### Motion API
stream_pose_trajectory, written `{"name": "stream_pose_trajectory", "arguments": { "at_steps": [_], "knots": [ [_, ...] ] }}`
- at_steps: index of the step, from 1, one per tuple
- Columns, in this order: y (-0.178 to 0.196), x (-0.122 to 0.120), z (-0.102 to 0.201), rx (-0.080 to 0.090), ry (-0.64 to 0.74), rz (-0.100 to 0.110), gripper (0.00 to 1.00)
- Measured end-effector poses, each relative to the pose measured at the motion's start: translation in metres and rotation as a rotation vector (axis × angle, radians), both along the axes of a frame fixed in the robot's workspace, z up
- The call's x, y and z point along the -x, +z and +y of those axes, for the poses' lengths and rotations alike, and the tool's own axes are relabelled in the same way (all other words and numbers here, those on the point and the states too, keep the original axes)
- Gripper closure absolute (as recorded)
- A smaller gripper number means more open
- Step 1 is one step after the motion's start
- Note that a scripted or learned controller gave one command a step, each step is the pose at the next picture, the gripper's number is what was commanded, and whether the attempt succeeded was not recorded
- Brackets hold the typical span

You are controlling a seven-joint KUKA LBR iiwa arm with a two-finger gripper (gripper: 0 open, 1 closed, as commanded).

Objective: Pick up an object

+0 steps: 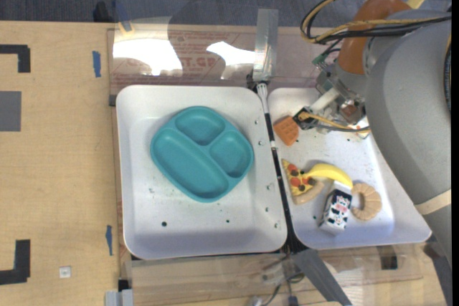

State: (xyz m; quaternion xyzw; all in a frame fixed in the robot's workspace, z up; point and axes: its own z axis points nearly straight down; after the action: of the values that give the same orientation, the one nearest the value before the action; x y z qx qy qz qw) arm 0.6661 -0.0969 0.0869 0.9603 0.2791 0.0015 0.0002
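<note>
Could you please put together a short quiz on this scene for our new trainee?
1. True or false: the teal plate lies in the left bin.
2. The arm reaches over: A) the left bin; B) the right bin; C) neither bin.
3. Name the yellow fruit that lies in the right bin.

Key: 1 true; 2 B; 3 the banana.
</note>
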Motion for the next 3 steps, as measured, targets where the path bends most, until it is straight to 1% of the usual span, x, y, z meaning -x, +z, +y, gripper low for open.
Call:
{"name": "stream_pose_trajectory", "arguments": {
  "at_steps": [1, 2, 3],
  "knots": [
    [0.027, 0.046, -0.064, -0.001, -0.266, 0.005, 1.0],
    [0.026, 0.046, -0.062, -0.001, -0.264, 0.007, 0.0],
    [0.189, 0.021, -0.083, 0.0, -0.335, -0.006, 0.0]
  ]
}}
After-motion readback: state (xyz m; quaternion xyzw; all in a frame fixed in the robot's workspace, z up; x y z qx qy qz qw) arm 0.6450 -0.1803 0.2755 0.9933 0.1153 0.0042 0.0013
